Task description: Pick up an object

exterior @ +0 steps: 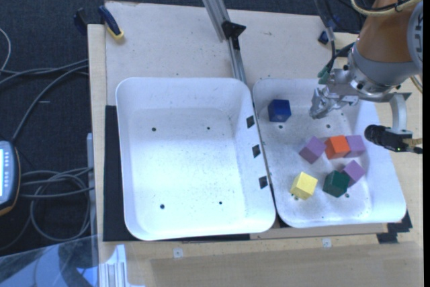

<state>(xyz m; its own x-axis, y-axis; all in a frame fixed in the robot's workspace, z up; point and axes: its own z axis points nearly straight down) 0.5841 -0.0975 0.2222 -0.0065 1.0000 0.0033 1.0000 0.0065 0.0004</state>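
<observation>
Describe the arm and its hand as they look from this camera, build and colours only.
The arm is bulky and rounded: a glossy orange band over a grey wrist section. A yellowish cable loops above it. The hand is small, metallic grey, with thin wires near its mount. A black cylindrical part sticks out below.

The arm (386, 44) is grey with a broad, glossy orange band above the wrist. A yellowish cable loops over it. Its gripper (325, 106) is grey metal.

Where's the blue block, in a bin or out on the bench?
In. The blue block sits on the floor of the right bin, near its far end, apart from the other blocks.
</observation>
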